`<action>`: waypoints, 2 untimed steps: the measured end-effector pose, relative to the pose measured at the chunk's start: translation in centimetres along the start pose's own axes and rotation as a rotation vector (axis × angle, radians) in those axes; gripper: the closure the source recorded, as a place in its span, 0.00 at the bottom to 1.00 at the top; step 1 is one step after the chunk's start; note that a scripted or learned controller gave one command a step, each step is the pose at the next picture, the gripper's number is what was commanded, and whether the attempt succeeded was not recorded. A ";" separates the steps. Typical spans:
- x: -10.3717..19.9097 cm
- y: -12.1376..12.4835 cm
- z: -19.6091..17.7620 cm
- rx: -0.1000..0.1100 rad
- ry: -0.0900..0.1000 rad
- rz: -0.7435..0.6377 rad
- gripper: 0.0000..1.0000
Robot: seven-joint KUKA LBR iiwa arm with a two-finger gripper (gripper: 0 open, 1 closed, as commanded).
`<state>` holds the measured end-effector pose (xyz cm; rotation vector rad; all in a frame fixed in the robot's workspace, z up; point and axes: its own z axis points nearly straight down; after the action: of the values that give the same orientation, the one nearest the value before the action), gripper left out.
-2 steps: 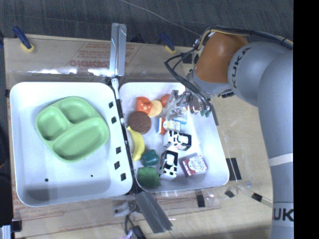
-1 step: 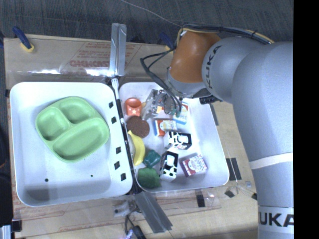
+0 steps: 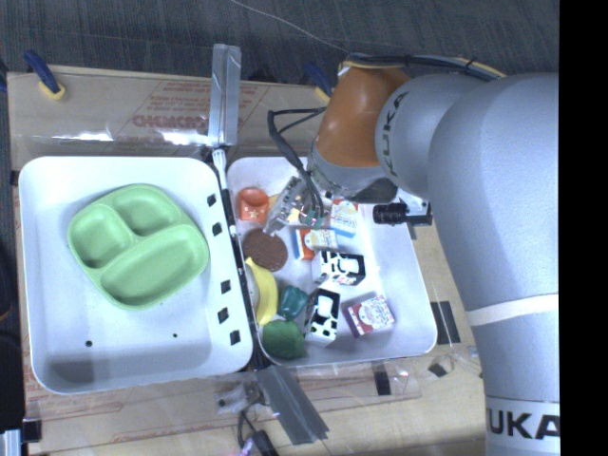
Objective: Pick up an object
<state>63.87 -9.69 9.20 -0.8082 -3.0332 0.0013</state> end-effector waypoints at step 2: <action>-4.4 -10.7 -0.7 0.000 -0.007 -0.731 1.00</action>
<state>62.35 -21.10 9.90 0.3306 -3.1284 0.0031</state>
